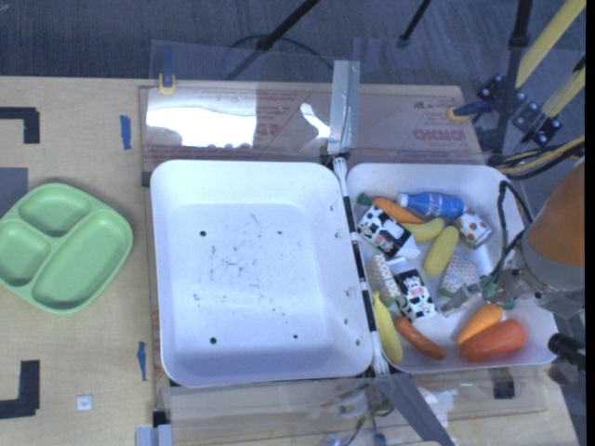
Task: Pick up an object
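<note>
Many toy foods crowd the right bin (483, 177); the claw (497, 289), its state impossible to tell, should descend squarely over the orange carrot (481, 321), avoiding neighbours.

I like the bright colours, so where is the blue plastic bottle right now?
The blue plastic bottle lies on its side near the far edge of the right white bin, just beyond a yellow corn cob and beside an orange carrot.
</note>
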You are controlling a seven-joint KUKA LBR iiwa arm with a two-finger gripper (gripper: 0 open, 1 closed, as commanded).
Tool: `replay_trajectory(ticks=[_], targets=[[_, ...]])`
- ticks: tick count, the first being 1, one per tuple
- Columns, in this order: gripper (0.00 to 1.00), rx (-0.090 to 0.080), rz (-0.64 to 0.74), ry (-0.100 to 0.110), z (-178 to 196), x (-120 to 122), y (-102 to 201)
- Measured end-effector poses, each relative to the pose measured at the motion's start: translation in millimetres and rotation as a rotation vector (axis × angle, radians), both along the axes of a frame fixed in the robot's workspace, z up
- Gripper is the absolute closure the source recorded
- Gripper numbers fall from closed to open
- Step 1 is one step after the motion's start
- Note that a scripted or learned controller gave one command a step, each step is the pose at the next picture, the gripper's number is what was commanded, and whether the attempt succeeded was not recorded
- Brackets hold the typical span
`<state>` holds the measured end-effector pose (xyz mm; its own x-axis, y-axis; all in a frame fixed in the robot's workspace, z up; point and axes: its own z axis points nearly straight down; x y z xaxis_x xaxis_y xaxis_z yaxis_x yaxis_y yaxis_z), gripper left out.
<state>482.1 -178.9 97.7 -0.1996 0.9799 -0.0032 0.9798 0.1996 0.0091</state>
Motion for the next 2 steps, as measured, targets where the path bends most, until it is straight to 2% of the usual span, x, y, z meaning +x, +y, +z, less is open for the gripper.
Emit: replay_trajectory(ticks=[1, 2], targets=[[0.00, 0.001, -0.114, 0.008, -9, 88, 5], [0.00, 0.000, -0.078, 0.007, -12, 123, 6]])
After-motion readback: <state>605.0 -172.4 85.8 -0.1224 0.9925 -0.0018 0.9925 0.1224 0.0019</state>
